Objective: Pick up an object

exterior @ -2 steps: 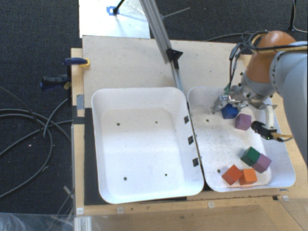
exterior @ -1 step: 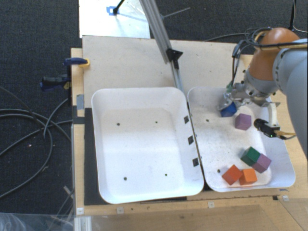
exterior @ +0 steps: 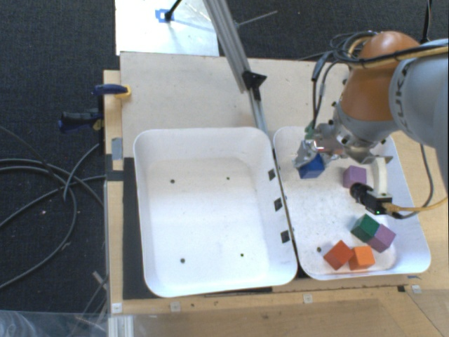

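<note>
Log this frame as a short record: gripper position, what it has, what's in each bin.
gripper: over the right bin's upper left part
held: blue block between the fingers
right bin: purple block near the middle; green block, second purple block, red block and orange block near the front
left bin: no blocks in view
</note>
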Motion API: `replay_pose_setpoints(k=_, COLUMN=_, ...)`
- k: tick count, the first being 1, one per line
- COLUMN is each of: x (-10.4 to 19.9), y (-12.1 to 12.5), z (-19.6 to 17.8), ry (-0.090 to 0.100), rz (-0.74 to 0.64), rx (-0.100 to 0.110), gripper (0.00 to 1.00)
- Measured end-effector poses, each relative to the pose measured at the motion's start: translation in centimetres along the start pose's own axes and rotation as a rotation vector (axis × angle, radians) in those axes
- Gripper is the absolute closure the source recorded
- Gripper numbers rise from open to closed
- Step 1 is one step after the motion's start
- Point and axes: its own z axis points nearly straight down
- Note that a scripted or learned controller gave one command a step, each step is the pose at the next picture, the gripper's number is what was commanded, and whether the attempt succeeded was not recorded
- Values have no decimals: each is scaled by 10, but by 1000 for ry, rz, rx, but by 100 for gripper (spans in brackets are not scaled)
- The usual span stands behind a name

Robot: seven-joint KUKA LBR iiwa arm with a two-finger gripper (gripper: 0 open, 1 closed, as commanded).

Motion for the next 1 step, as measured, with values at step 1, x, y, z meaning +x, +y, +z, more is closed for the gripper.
replay_pose_setpoints(k=1, x=78, y=18, z=4, ry=0, rz=-1, rx=1, gripper=100)
